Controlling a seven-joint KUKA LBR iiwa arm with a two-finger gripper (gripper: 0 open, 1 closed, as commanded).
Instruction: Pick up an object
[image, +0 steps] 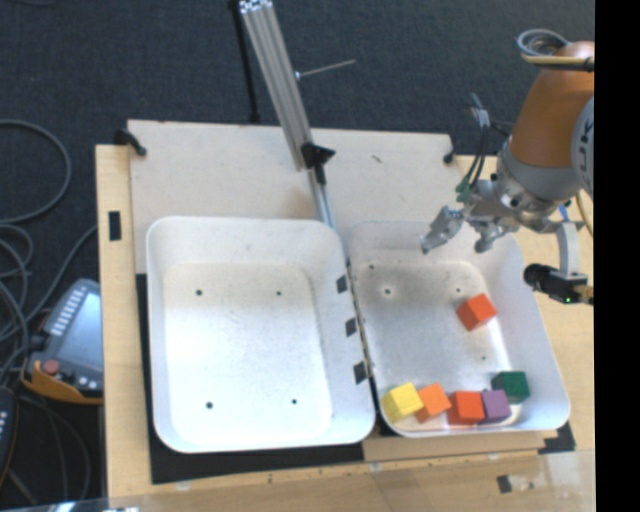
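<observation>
Claw (463, 232) hangs over the far edge of the right bin (535, 330), its two fingers spread apart with nothing between them. The grey arm (545, 120) with its orange band comes in from the right, above the bin's far right corner.

Six blocks lie in the right bin. An orange block (477, 311) sits alone toward the right of the bin floor, below the claw and well apart from it. Along the near wall runs a row, each block touching or just beside the next: a yellow block (404, 400) at the left, then a light orange block (433, 400), a red-orange block (467, 407) and a purple block (496, 404). A green block (511, 384) sits just behind the purple one, near the right wall.

The left bin (160, 330) sits beside the right one, their inner rims touching. Both rest on a pale desk (220, 160). A metal rail (280, 80) slants from the top of the view down to the gap between the bins. Cables (25, 250) and a handheld pendant (70, 335) lie on the dark floor to the left of the desk.
</observation>
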